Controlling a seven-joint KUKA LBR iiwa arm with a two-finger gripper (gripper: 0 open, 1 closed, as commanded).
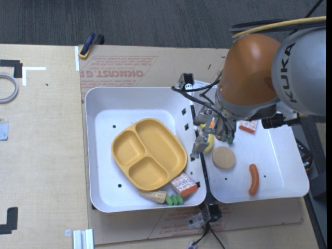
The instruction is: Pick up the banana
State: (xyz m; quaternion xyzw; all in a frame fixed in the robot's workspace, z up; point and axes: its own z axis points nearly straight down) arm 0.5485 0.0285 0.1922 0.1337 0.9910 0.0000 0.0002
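Note:
A small patch of the yellow banana shows at the left edge of the right bin, close to the wall between the two bins. My gripper hangs directly over it, low in the bin, and covers most of the fruit. The grey wrist and the orange band block the view above it. I cannot make out whether the banana is gripped.
Just right of the banana lies a round tan disc. A sausage and a red-and-white packet share that bin. The left bin holds a yellow divided plate, a small carton, green pieces and a bread stick.

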